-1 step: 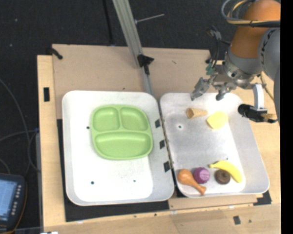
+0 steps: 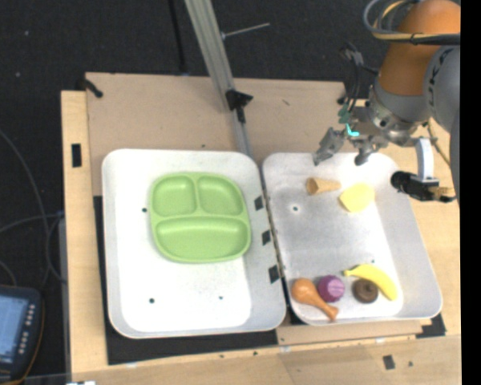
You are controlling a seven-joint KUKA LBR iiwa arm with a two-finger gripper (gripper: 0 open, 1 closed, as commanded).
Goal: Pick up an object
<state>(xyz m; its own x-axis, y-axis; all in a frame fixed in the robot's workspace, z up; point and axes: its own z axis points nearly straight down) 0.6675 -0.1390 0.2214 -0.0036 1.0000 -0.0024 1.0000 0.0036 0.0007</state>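
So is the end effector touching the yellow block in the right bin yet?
Apart. The camera view shows bare white bin floor between the end effector and the yellow block, which lies lower in the right bin.

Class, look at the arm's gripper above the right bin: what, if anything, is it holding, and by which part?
Nothing is held. The gripper hangs open above the far edge of the right bin, with nothing between its fingers; the nearest object, an ice cream cone, lies apart below it.

Green divided plate (image 2: 200, 218) in left bin (image 2: 120, 239); tablet (image 2: 6, 327) bottom-left.
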